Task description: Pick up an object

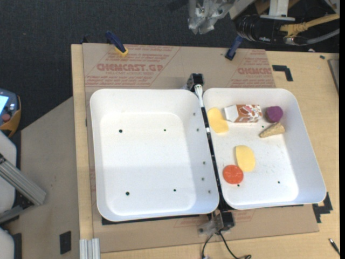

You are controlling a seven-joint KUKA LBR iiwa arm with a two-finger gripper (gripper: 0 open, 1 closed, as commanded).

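At the top of the frame, right of centre, the metal two-finger gripper (pixel 204 21) hangs over the dark floor beyond the bench, well apart from both bins. It touches nothing and nothing sits between its fingers; whether the jaws are spread or pressed together cannot be told, since the view there is small and cluttered.

The objects all lie in the right white plastic bin (pixel 310 169). Near its upper left is a pale yellow rounded block (pixel 218 121), long axis running up and down the frame. Just beside it to the right lies a white carton with red-brown print (pixel 243 113), long axis left to right. Further right sits a purple round piece (pixel 274 113), and just below it a tan wedge (pixel 272 130), pointing toward the upper right. Lower in the bin is a yellow oval piece (pixel 245 158), long axis roughly vertical, with an orange-red disc (pixel 233 174) touching its lower left.

The left white plastic bin (pixel 102 144) adjoins it along the middle.
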